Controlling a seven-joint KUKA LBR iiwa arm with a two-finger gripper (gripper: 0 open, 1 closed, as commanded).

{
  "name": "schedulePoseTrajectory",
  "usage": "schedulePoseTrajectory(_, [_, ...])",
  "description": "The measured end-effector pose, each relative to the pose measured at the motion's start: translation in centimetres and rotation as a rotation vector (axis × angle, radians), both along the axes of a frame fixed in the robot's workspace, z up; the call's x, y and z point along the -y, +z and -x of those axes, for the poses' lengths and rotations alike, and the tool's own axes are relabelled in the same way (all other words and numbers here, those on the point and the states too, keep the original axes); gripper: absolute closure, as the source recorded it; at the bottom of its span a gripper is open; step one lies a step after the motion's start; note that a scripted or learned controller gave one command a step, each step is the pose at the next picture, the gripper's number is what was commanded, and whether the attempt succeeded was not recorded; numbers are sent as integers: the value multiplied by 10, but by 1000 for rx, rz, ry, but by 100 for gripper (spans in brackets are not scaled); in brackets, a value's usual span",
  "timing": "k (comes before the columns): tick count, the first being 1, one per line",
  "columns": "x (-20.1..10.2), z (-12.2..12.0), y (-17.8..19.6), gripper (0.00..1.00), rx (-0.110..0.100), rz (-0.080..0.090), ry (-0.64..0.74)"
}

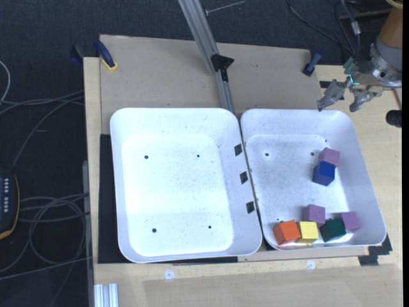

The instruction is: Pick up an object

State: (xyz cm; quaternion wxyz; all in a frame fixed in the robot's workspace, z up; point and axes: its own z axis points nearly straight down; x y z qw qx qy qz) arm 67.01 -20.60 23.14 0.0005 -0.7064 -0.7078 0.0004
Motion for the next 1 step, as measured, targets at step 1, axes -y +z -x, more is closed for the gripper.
schedulePoseTrajectory(1, [0,0,0,0,0,0,0])
